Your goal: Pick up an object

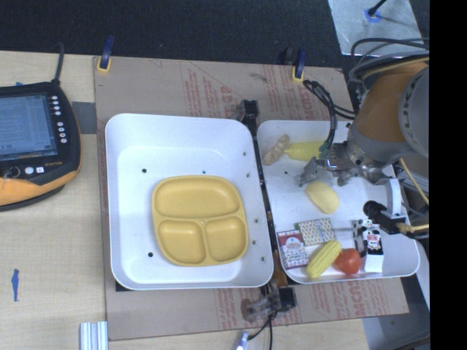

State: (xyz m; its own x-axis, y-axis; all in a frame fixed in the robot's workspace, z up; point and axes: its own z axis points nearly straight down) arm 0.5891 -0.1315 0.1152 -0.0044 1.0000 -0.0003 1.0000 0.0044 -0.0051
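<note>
**Arm over the right bin**

You see the desk [51,224] bearing two white bins. The left bin [131,137] holds a yellow tray [199,219]. The arm [390,111] reaches over the right bin [408,265], its jaws [315,172] just above a pale lemon [322,196]; how wide they stand, you cannot tell. Corn [323,259], a tomato [349,262] and two cards [292,249] lie near the front rim.
</note>
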